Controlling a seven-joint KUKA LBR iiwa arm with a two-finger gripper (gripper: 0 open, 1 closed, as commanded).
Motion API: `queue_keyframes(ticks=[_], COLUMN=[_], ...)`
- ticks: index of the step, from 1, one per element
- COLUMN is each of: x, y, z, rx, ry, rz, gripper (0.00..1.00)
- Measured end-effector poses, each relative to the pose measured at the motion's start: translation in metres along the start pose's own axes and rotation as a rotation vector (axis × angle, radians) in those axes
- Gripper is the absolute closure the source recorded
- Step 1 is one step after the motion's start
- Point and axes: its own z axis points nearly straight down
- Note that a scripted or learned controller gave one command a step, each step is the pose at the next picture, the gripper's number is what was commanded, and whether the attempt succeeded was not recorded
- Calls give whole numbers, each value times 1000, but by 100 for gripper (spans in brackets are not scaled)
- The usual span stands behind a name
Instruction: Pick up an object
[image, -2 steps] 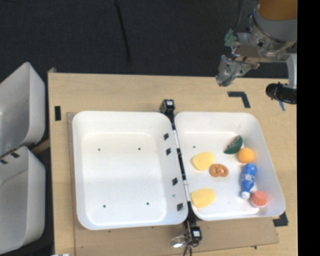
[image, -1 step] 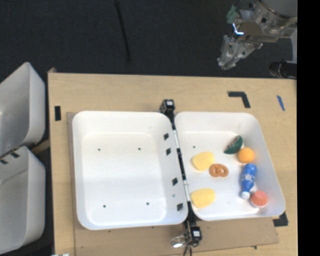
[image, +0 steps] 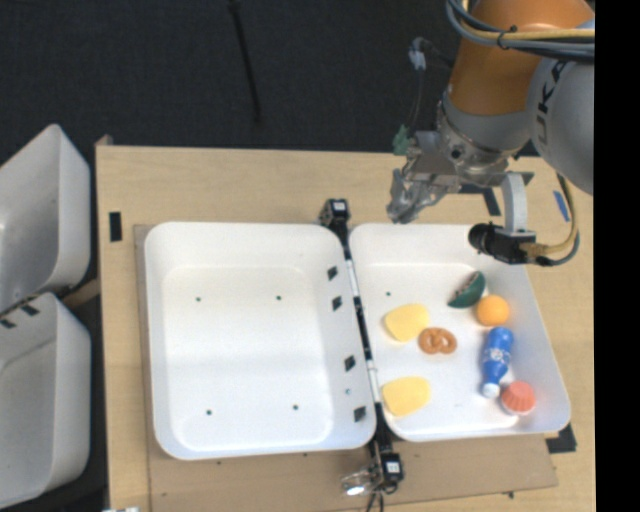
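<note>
The right bin (image: 440, 245) holds several small objects. A yellow piece (image: 405, 322) lies near its middle, and a second yellow piece (image: 405, 395) lies near its front left corner. A brown pretzel (image: 437, 341) sits between them, slightly to the right. Along the right side are a dark green item (image: 466, 291), an orange ball (image: 491, 310), a blue and white bottle (image: 496, 360) and a red-pink round item (image: 517, 397). My gripper (image: 403, 208) hangs above the right bin's far left corner, well apart from all of them, with nothing visibly in it.
The left bin (image: 180, 260) lies beside the right one, joined by a ridge with black clips (image: 350, 300). A black cable fitting (image: 500, 242) hangs off the arm over the right bin's far edge. White containers (image: 40, 220) stand off the bench's left side.
</note>
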Motion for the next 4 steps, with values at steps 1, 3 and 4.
queue_keyframes(ticks=[1,3,4], x=[50,61,99], y=[31,51,45], z=[-78,-123,-1], rx=[-26,-10,-4], ry=[0,-3,-2], rz=[-7,2,-4], gripper=[100,100,100])
